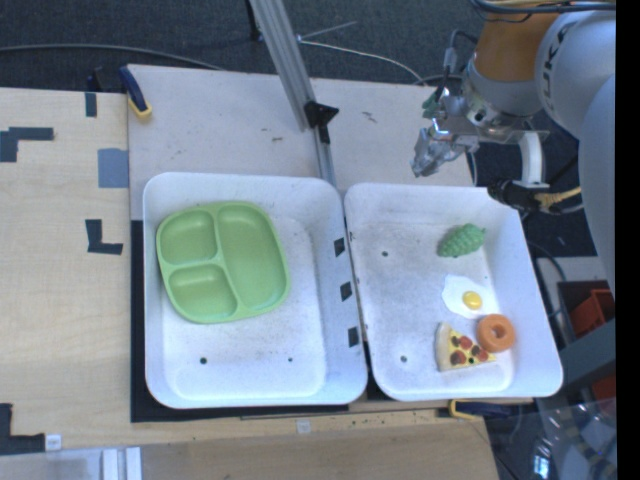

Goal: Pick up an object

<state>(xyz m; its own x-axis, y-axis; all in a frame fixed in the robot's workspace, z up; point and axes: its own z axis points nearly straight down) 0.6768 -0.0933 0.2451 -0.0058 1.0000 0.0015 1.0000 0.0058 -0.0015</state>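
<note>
The right bin [400,268] holds a bumpy green toy vegetable [461,240], a fried egg [464,295], an orange doughnut [495,332] and a pizza slice [458,349], all along its right side. My gripper [432,158] hangs above the bin's far edge, up and to the left of the green vegetable, well clear of every object. Nothing shows between its fingers, and I cannot make out how they stand.
The left bin [250,358] carries a green divided plate [221,260]. A slanted metal rail [285,43] crosses the bench behind the bins. Cables trail near the arm at the right.
</note>
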